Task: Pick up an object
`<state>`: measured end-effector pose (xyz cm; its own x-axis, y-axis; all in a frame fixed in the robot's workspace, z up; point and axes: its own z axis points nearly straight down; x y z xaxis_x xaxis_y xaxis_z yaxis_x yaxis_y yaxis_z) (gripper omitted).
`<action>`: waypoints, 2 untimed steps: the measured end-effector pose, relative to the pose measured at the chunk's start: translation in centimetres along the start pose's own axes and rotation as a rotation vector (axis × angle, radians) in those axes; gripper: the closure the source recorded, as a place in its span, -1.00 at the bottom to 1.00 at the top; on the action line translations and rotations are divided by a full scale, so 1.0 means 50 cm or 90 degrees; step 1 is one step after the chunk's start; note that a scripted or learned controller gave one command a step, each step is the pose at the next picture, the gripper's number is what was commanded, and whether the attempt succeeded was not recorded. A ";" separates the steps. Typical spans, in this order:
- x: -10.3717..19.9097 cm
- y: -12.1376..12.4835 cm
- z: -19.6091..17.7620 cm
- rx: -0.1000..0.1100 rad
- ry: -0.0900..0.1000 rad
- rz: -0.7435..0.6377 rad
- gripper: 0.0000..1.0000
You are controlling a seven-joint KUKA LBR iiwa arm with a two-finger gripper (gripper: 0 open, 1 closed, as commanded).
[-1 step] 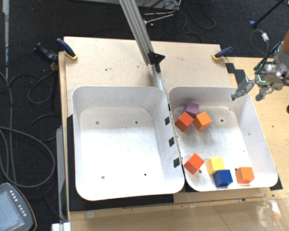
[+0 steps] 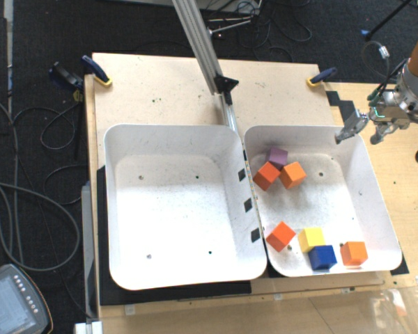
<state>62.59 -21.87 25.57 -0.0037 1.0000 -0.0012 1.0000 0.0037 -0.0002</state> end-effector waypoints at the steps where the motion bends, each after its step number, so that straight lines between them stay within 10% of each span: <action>1: 0.003 0.003 0.086 0.002 0.001 0.001 -1.00; 2: 0.005 -0.013 0.210 0.004 0.002 0.003 -1.00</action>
<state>61.91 -21.64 15.09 0.0003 1.0000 0.0012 1.0000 -0.0003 -0.0065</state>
